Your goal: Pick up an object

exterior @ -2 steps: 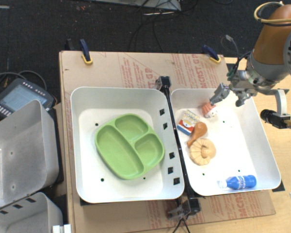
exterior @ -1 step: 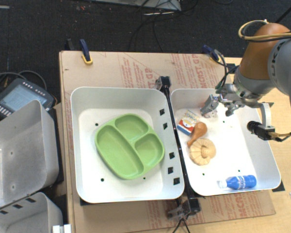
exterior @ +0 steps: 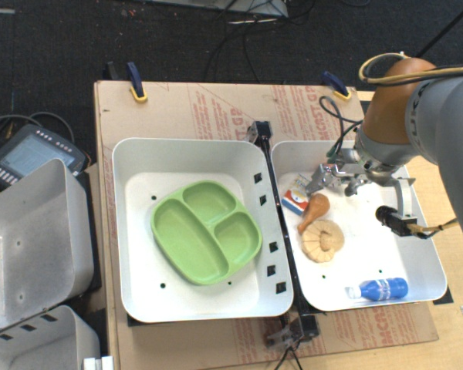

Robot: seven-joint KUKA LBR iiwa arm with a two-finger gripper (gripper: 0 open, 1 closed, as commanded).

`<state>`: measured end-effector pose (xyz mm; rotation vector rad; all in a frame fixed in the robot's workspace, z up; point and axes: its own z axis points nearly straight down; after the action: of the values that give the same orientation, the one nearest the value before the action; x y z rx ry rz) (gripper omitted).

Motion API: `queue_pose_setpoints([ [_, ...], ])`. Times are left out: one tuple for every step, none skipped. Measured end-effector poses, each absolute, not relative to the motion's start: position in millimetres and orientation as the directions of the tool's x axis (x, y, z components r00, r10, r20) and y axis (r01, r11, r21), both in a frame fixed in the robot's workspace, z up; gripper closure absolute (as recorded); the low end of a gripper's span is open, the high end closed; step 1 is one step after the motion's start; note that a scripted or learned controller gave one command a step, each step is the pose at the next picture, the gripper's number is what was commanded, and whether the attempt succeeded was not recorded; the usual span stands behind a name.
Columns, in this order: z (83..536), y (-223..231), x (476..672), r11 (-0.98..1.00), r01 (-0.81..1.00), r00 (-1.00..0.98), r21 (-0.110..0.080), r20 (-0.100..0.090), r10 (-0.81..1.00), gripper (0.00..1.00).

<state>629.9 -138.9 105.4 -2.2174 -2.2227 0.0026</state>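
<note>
Closest to the tool (exterior: 336, 174), in the right bin (exterior: 417, 260), lies a tan toy drumstick (exterior: 315, 209) just beside a pale ridged bun (exterior: 322, 240). A small red, white and blue packet (exterior: 296, 200) sits by the bin's left wall, and a blue bottle (exterior: 380, 289) lies near the front rim. The left bin (exterior: 131, 206) holds a green divided plate (exterior: 207, 232). The wrist partly masks the tool, so I cannot tell whether it is spread or pressed together. Packet and bottle labels are too small to read, and the red printing on the counter's cardboard (exterior: 185, 110) is illegible.
</note>
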Motion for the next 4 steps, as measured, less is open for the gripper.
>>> queue_pose_setpoints([
  [118.5, -139.3, 631.1, 0.001, 1.000, -0.001, 0.002, -0.001, 1.000, 1.00],
  [174.4, -145.9, 624.4, -0.002, 1.000, 0.002, 0.004, -0.001, 1.000, 1.00],
  [228.2, -145.9, 625.9, 0.002, 1.000, -0.002, 0.007, -0.002, 1.000, 1.00],
  [238.0, -98.2, 610.3, 0.007, 1.000, -0.007, -0.001, 0.001, 1.000, 1.00],
])
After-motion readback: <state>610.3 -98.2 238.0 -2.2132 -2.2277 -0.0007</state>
